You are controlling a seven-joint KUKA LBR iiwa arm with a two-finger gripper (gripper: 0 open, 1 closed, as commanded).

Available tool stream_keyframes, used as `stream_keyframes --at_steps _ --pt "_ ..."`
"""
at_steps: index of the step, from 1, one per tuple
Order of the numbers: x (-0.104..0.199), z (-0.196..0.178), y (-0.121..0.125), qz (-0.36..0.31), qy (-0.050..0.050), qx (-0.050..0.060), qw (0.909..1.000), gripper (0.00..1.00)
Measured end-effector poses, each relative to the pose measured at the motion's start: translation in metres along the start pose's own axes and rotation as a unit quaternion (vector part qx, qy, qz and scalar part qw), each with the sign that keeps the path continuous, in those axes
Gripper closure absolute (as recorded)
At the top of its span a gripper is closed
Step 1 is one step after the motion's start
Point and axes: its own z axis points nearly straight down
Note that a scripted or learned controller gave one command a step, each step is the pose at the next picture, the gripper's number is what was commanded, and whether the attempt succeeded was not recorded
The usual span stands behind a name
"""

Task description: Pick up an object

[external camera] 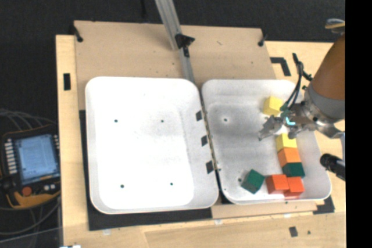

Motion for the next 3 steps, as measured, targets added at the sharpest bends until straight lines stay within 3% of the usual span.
stream_keyframes --at_steps 1,3 --pt "0.000 -0.002 0.001 0.001 -0.001 -0.002 1.0000 0.00" --pt "-0.011 0.104 -0.005 0.001 -0.001 0.000 1.0000 0.00"
